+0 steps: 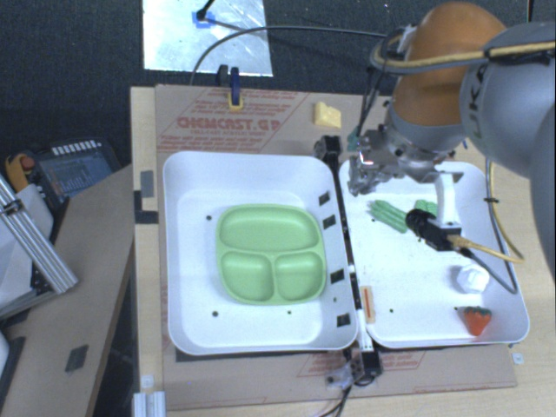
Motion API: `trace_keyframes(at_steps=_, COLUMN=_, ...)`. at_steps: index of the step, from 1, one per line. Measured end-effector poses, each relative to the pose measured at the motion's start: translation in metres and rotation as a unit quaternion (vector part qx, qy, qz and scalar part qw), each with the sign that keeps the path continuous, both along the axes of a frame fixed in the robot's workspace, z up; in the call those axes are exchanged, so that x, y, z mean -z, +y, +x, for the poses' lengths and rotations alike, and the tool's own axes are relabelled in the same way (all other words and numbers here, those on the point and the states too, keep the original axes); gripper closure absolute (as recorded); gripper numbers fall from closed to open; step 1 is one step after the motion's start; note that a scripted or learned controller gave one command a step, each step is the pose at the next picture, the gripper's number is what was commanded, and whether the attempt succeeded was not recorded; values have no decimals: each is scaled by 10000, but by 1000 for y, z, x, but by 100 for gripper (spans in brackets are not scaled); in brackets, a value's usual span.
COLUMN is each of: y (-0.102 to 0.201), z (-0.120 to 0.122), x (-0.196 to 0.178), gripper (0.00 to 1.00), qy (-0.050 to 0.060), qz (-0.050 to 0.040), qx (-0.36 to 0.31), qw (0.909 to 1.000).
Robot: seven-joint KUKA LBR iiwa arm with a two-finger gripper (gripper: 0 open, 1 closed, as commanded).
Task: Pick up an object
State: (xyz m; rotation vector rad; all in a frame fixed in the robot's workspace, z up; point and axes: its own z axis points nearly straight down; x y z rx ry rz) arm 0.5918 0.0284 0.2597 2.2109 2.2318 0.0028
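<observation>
Gripper, aperture indeterminate and no object seen in it, hangs at the right bin's far-left corner. Nearest target: green stick, close by; approach vertically, straddling its narrow width.

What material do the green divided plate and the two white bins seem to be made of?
Green divided plate: probably moulded plastic, matte with a soft sheen, with rounded compartment edges. Left white bin and right white bin: likely thin formed plastic, smooth and slightly glossy, with rounded corners; the look leaves this open.
</observation>
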Motion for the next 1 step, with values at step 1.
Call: trace_keyframes(at_steps=1, y=52, z=9, x=16, gripper=100, qy=-1, qz=2, qx=1, qw=10000)
